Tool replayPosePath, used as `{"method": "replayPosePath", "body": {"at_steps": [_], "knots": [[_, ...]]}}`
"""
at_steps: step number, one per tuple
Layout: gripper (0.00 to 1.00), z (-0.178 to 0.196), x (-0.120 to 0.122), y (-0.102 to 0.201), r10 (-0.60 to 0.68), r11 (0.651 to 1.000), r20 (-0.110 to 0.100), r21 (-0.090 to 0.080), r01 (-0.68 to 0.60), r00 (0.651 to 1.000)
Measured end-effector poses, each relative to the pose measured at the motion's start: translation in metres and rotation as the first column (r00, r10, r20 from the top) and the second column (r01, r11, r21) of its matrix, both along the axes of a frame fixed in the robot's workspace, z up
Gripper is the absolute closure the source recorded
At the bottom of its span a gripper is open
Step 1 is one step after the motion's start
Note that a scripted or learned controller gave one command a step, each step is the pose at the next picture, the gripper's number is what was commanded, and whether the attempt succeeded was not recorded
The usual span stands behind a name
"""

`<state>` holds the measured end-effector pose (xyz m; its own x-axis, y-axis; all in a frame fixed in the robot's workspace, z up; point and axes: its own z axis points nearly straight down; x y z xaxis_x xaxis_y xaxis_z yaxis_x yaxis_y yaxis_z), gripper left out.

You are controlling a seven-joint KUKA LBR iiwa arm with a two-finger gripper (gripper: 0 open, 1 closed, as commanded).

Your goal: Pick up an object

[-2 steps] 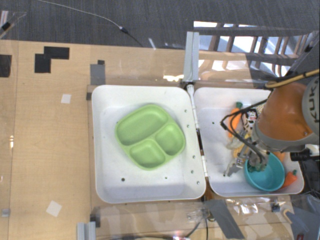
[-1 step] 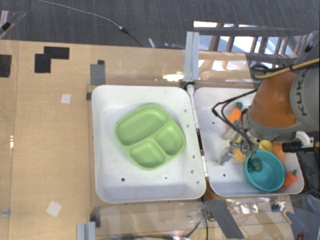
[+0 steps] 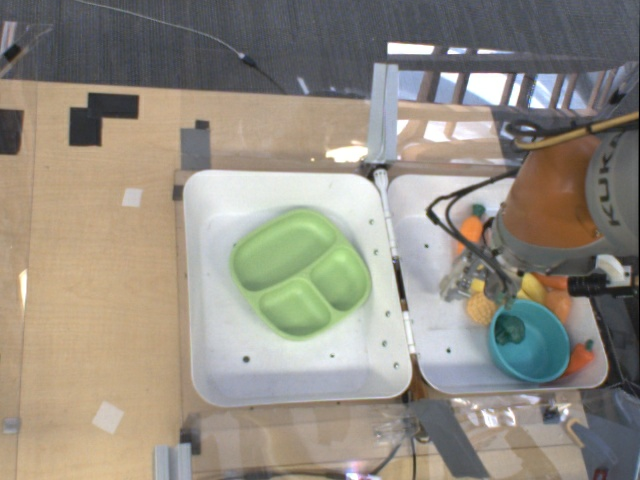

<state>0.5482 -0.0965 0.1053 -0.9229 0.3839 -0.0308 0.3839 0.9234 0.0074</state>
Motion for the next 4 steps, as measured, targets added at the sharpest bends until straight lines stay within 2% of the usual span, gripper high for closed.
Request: {"method": "replayPosePath", "body": {"at_steps": [1,2,3,4], "knots": [[1.00,0.117,0.034,0.029,-0.087,0.996,-0.012,0.006,0.087,0.996],[1.00,0.148,0.103,0.065,-0.142,0.990,-0.019,0.007,0.142,0.990],[0.00,0.147,0.102,0.063,-0.144,0.990,-0.021,0.006,0.144,0.989],[0.00,0.045,0.055,-0.003,-0.023,1.000,-0.034,0.003,0.023,0.999]]}}
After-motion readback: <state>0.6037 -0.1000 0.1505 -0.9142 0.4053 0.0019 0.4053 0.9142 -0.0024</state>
